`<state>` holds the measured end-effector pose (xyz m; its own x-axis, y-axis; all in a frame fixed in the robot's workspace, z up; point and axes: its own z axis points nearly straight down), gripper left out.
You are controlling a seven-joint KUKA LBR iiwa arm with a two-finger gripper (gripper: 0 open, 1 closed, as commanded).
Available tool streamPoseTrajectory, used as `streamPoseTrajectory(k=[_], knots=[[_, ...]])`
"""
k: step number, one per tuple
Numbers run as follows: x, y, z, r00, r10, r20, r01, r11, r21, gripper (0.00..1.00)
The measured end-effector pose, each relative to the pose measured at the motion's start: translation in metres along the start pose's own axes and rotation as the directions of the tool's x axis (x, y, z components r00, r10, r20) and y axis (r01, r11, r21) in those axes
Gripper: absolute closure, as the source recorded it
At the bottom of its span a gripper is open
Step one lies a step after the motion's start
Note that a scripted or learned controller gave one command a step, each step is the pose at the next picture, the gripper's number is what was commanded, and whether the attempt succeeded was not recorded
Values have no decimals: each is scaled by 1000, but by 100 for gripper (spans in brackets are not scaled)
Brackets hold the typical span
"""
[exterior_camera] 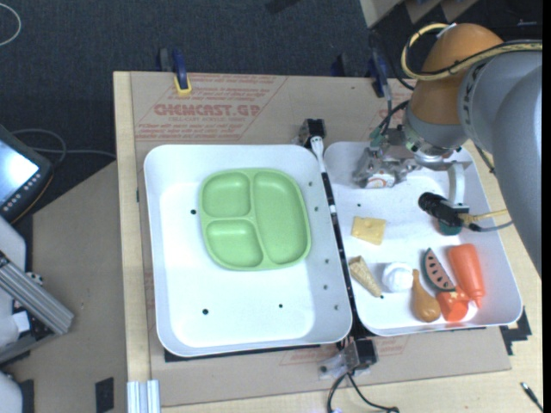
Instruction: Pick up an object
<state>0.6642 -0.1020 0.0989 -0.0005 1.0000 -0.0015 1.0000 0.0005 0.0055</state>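
over at the far end of the right bin (pixel 400 213), close to the wall it shares with the left bin (pixel 250 304), the gripper (pixel 379 172) is down low. i cannot tell if it is open or closed, and i cannot tell if there is anything under it.

the things to pick are all in the right bin. a yellow square (pixel 368 229) lies just in front of the gripper, on its own. nearer the front edge are a tan wedge (pixel 364 275), a small white round thing (pixel 398 276), a brown drumstick (pixel 421 298), a watermelon slice (pixel 436 269), an orange carrot (pixel 468 268) and a red piece (pixel 455 306). these are bunched up, and some touch each other.

the left bin has a green plate (pixel 256 218) with three parts.

i think the yellow square is the best pick. it is closest and has room around it. it looks like toy food, so it is likely light and hard. it is flat, so it may slip. grab it across two straight sides, with the gripper pushed right down to the bin floor. the carrot is smooth and round and might roll away.
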Motion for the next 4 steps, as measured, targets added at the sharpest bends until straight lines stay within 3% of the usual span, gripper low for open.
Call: streamPoseTrajectory(k=[2,3,4], knots=[[-7,13,-121,1000,0,1,0,1000,-4,100],[-7,14,-127,1000,0,0,0,1000,1,100],[11,-32,-136,1000,1,-3,-1,1000,10,100]])
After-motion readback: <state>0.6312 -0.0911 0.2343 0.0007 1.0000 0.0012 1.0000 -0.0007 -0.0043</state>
